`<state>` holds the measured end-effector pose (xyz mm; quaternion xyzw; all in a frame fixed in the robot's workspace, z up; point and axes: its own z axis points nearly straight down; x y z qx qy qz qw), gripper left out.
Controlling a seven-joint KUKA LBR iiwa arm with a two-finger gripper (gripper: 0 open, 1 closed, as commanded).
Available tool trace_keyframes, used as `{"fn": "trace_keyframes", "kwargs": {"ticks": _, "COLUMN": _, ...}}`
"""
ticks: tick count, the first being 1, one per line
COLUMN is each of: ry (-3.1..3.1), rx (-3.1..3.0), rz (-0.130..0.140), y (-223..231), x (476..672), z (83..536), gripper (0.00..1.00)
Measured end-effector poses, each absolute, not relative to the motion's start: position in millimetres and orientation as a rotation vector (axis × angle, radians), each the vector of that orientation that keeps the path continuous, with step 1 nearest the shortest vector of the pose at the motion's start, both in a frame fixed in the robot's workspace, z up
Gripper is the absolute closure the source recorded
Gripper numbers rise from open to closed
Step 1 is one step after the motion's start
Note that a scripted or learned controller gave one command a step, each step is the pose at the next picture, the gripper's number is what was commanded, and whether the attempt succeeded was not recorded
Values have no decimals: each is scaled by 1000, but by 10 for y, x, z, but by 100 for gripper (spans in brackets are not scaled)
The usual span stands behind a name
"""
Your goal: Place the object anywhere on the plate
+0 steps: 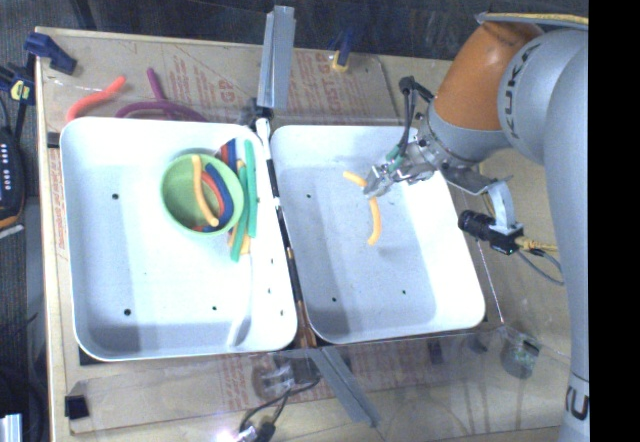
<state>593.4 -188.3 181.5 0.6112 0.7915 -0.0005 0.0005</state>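
Note:
A green plate (185, 192) sits in the left bin, toward its upper right. Several coloured sticks lie on and against it: yellow, orange, red, blue and green. In the right bin, my gripper (382, 180) hangs low over the upper middle. A short yellow piece (353, 177) sticks out just left of the gripper. A longer yellow stick (375, 222) runs downward right below it. The gripper body hides where the two meet, so I cannot tell whether they are one bent object or whether it is held.
The two white bins meet at a dark divider (283, 230). The left bin's (130, 310) floor is bare below the plate. The right bin (400, 310) is bare below the yellow stick. Orange and purple cables (150, 108) lie on the bench behind the left bin.

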Motion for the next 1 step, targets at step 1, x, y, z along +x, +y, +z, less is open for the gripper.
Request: {"fn": "trace_keyframes", "kwargs": {"ticks": 1, "ry": 2486, "rx": 1919, "rz": -2, "y": -1882, "x": 5935, "z": 1815, "gripper": 0}}
